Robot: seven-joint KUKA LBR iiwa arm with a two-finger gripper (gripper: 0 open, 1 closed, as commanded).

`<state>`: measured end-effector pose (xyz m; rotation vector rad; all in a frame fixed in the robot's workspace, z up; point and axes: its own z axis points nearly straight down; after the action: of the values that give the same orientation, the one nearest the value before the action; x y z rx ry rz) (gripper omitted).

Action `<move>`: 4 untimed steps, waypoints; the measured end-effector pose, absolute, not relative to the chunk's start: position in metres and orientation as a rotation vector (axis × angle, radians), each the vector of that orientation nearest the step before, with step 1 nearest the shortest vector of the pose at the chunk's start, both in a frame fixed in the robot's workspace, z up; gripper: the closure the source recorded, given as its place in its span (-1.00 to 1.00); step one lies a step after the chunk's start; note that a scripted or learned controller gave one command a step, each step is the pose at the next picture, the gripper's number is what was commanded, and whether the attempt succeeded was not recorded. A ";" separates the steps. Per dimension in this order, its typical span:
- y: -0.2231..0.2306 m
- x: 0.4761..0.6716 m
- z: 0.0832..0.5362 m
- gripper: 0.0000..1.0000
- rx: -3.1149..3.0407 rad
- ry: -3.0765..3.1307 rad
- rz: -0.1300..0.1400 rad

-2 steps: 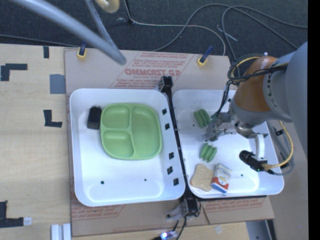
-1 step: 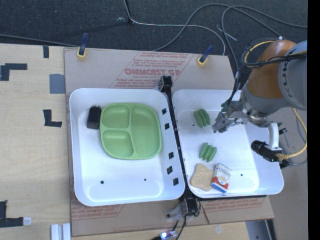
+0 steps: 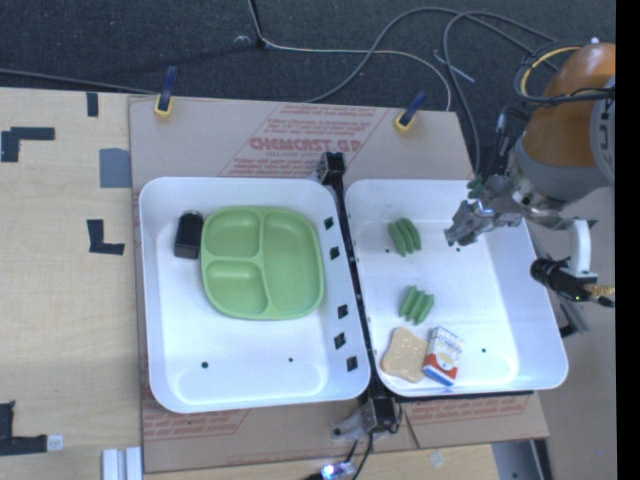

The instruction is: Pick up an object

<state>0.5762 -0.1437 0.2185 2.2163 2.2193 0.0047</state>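
Observation:
My gripper [image 3: 466,228] hangs over the right bin [image 3: 515,298], near its upper right part, with nothing seen between its fingers. In that bin lie a green bean bundle [image 3: 404,236] to the left of the gripper, a second green bundle [image 3: 416,304] below it, a tan toast slice [image 3: 403,354] and a small red, white and blue carton [image 3: 443,355] near the front rim. The nearest object, the upper green bundle, is a short gap from the fingertips.
The left bin [image 3: 170,338] holds a green divided plate [image 3: 264,263] and a small black block [image 3: 188,235] at its left. A black divider strip [image 3: 345,278] runs between the bins. Cables [image 3: 420,28] lie on the dark floor behind.

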 end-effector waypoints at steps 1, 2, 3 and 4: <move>-0.143 0.577 0.239 1.00 2.219 2.223 0.002; -0.088 0.564 0.244 1.00 2.216 2.229 0.001; -0.044 0.556 0.243 1.00 2.217 2.228 -0.002; 0.015 0.553 0.246 1.00 2.213 2.231 0.001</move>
<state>0.5533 0.0148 0.2462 2.2135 2.2312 0.0011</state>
